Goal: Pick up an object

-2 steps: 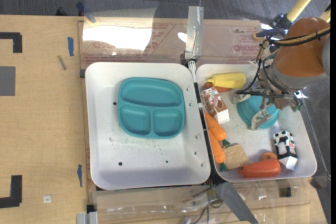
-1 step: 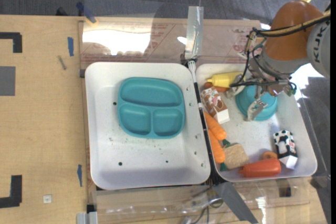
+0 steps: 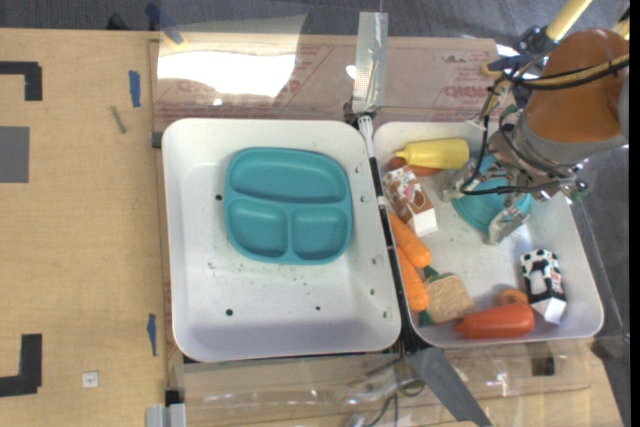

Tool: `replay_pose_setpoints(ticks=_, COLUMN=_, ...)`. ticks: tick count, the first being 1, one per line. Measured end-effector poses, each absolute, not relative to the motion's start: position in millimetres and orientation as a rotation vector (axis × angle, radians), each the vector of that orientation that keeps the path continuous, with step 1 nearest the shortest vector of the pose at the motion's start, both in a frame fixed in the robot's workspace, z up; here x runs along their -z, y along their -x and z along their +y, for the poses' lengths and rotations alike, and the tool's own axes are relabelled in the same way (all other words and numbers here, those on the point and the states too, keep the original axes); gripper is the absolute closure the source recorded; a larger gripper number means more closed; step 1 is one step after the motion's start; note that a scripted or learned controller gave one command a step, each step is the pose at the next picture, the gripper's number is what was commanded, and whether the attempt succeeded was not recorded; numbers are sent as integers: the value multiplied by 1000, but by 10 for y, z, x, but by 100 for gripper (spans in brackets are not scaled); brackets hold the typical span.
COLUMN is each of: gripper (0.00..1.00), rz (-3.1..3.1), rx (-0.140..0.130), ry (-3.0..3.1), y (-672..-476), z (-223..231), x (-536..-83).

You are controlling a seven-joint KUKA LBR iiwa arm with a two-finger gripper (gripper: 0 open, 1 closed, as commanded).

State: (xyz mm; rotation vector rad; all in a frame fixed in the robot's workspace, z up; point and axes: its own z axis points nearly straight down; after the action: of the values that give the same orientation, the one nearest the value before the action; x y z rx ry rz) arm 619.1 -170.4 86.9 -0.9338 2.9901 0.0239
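My gripper reaches down into the right bin, below the orange band of the arm. It stands open, one fingertip at the near right of a teal object and the other at its far left. The teal object lies on the bin floor, partly hidden under the wrist and cables. Around it are a yellow item, a red and white carton, two carrots, a tan bread slice, a red pepper and a black and white toy.
The left bin holds a teal divided plate. A raised divider stands at the back between the bins. Brown board lies to the left of the bins.
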Motion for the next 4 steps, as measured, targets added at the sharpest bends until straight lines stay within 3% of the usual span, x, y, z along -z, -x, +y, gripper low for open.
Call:
replay_pose_setpoints(ticks=1, gripper=0, rz=2947, rx=2, ry=1059, y=-6008, z=-1378, x=-886)
replay_pose_setpoints(ticks=2, gripper=0, rz=2979, rx=3, ry=963, y=-5812, z=-1477, x=-889)
replay_pose_setpoints(ticks=3, gripper=100, rz=2965, rx=9, ry=962, y=-5857, z=-1454, x=-1031)
replay_pose_setpoints(ticks=4, gripper=0, rz=2967, rx=7, ry=962, y=-5852, z=-1453, x=-1020)
